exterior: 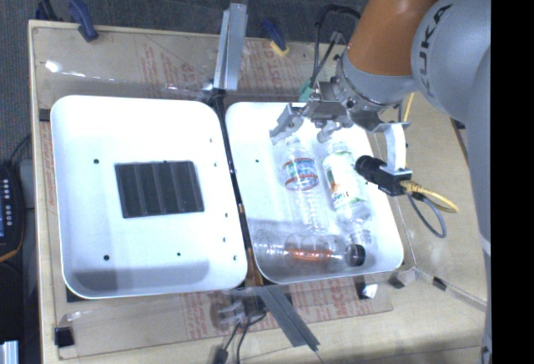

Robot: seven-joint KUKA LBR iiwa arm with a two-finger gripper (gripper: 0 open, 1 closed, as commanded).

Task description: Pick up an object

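Observation:
Three clear plastic bottles lie in the right bin [250, 145]. One with a blue and red label [302, 179] lies lengthwise in the middle. Another with a green and orange label [343, 184] lies beside it on the right. The third, with a black cap [305, 251], lies crosswise along the front wall. My gripper [306, 128] hangs open over the far part of this bin, just above the top ends of the two labelled bottles, with nothing between its fingers.
The left bin [83, 137] holds a flat dark grey ridged rectangle [158, 189]. A metal divider bar [229, 49] stands between the bins at the back. Blue clamps [82, 18] grip the bench's far edge.

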